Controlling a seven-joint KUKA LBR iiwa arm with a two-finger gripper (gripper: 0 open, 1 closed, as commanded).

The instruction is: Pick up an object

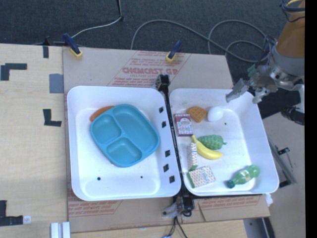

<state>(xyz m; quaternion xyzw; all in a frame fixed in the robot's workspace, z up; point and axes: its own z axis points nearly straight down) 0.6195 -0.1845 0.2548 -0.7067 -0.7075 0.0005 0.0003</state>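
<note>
Grey arm with orange band reaching in from the right, its jaws (pixel 246 91) spread apart and holding nothing, poised over the upper right rim of the right shallow white bin (pixel 262 138). Inside that bin: white egg-shaped ball (pixel 215 114) nearest the jaws, brown waffle-like piece (pixel 197 114), small maroon box (pixel 184 124), yellow banana (pixel 206 150) touching a green bumpy cluster (pixel 214 142), green bottle (pixel 243 176), patterned packet (pixel 201 176). In the left white bin (pixel 79 172): blue sectioned plastic tray (pixel 124 135) partly covering an orange piece (pixel 100 112).
</note>
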